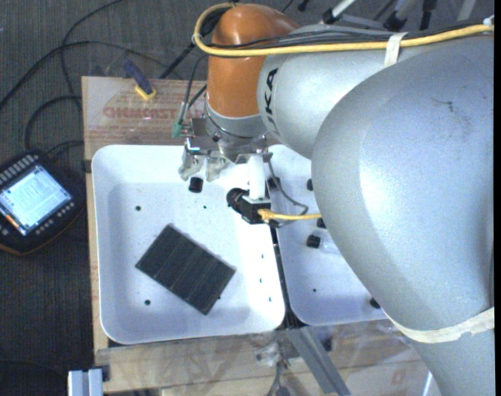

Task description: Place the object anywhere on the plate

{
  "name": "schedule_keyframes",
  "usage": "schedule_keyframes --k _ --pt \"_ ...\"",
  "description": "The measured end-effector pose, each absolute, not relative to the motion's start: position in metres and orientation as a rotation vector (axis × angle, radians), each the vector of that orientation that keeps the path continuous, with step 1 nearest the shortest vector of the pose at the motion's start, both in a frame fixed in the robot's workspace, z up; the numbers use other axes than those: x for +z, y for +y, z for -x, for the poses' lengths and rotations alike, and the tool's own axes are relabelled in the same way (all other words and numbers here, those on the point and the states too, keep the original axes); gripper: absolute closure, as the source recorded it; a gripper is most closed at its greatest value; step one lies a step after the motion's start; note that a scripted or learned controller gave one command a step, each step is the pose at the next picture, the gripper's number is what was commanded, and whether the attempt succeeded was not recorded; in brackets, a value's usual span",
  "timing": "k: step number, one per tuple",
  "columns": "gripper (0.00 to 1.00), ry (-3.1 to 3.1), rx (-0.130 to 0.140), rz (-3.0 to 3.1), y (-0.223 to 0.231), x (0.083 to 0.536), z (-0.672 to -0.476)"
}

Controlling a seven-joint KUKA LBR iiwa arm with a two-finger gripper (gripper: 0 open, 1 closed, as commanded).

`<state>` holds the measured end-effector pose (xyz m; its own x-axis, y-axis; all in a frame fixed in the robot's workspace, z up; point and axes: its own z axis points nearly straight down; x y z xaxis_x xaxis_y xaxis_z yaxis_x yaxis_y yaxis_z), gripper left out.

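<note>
The grey arm (399,163) looms closest, covering much of the right bin (333,304). Its jaws (202,170) hang over the left bin's (110,221) far edge — open or shut, I cannot tell. A dark ribbed plate (185,268) lies flat below, well apart.

Left bin (110,221): smooth white plastic with a soft sheen. Right bin (316,291): same white plastic finish. Plate (186,269): dark, matt, ribbed with parallel grooves; material cannot be determined. Arm (415,180): smooth grey painted shell, satin finish, with faint scuff marks. Orange band (238,56): glossy and smooth. Gripper (202,170): bare metal parts with black fittings. Bench top (118,114): rough light wood or board with faded red print. Floor (35,56): dark, matt, carpet-like texture.
</note>
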<state>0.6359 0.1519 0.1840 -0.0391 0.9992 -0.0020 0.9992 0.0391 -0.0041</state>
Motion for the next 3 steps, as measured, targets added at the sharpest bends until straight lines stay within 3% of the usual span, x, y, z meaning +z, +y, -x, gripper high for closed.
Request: schedule_keyframes --k 1,3 --pt "1.00 -2.366 0.006 2.070 0.193 0.193 -0.668" --pt "1.00 -2.368 0.017 2.071 0.192 0.210 -0.668"
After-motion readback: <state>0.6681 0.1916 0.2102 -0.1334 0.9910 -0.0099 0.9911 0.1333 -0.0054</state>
